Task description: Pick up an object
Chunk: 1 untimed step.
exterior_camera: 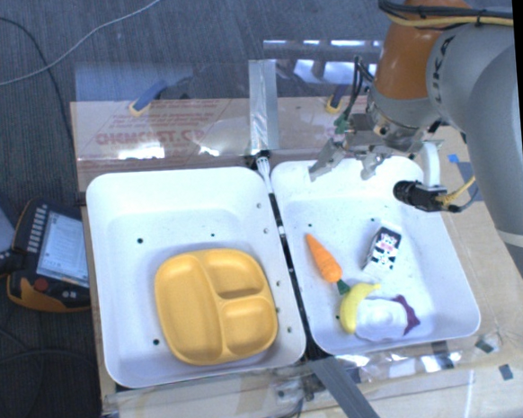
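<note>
Now, from the claw outward:

Claw: the gripper [341,163] hangs over the far edge of the right bin [446,261]. Its two fingers are spread wide apart, one reaching left and one pointing down toward the bin. Nothing is between them.

Arm: the grey arm [477,78] comes in from the right. Its orange band [411,47] sits just above the wrist. Black and yellow cables hang beside it.

Carrot: a toy carrot [324,257] lies in the right bin, near its left wall, tilted, with the green end pointing to the near side. It is well apart from the claw.

Small box: a little black and white box [383,248] lies to the right of the carrot, not touching it. It has marks on it, too small to read.

Yellow toy: a yellow toy [352,305] lies near the green end of the carrot, toward the near side.

White and purple thing: a soft white and purple thing [387,318] touches the yellow toy on its right, close to the near wall.

Open room: the far half of the right bin is bare white floor, right under the claw.

Yellow tray: a yellow tray [217,304] with three parts lies in the left bin [118,224], toward the near side.

Writing: red letters show on the brown cardboard [147,131] behind the left bin, but shine hides them, so I cannot read them.

Left side: a handheld screen with an orange edge [53,256] lies on the dark floor, left of the bins.
</note>
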Available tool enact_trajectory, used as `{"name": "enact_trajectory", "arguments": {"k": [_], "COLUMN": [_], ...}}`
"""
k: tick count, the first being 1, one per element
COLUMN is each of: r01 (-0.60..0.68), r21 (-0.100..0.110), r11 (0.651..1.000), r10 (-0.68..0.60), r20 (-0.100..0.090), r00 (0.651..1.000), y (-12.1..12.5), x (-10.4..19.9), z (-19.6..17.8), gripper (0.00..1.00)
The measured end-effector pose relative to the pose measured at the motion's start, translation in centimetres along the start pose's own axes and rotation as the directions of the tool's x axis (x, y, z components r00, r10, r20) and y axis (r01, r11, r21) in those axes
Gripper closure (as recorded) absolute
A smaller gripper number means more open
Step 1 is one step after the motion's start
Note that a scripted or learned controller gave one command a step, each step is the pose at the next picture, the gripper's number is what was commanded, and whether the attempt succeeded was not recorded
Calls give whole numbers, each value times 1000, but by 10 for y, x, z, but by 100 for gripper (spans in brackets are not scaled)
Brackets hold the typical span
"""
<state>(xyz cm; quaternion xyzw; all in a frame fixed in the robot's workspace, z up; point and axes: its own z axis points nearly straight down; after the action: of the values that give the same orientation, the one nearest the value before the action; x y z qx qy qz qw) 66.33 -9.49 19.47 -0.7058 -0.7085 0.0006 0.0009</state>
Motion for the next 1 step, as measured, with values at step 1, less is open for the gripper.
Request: {"name": "enact_trajectory", "arguments": {"k": [1], "r01": [76], "r21": [-2], "r11": [997], "r10": [-76], "r20": [0], "r00": [997], "y": [-63], "x": [-27], "z": [103], "gripper": [0]}}
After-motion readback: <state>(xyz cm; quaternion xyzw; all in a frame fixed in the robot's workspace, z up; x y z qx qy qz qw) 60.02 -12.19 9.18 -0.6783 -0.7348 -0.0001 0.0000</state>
